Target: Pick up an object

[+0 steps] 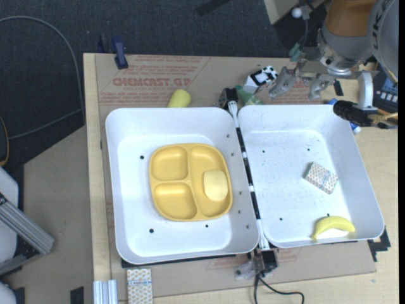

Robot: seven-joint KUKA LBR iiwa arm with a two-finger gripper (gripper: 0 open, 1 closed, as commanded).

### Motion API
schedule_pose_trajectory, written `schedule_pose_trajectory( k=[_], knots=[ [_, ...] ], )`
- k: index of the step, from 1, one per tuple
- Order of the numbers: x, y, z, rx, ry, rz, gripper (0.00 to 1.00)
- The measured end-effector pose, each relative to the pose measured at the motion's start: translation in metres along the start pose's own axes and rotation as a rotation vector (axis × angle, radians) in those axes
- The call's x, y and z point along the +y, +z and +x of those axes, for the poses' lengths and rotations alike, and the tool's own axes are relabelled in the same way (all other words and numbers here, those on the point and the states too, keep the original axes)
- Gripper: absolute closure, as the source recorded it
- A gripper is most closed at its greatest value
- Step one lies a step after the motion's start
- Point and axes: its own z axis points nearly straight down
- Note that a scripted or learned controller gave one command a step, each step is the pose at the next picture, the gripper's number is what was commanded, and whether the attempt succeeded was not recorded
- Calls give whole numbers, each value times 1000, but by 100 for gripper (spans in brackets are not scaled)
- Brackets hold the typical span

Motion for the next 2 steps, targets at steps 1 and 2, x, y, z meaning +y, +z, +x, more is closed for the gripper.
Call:
schedule_pose_trajectory(
  k=[1,2],
  knots=[
    [-80,75,-15,1,1,4,0],
    [-189,139,-37,2,2,6,0]
  ],
)
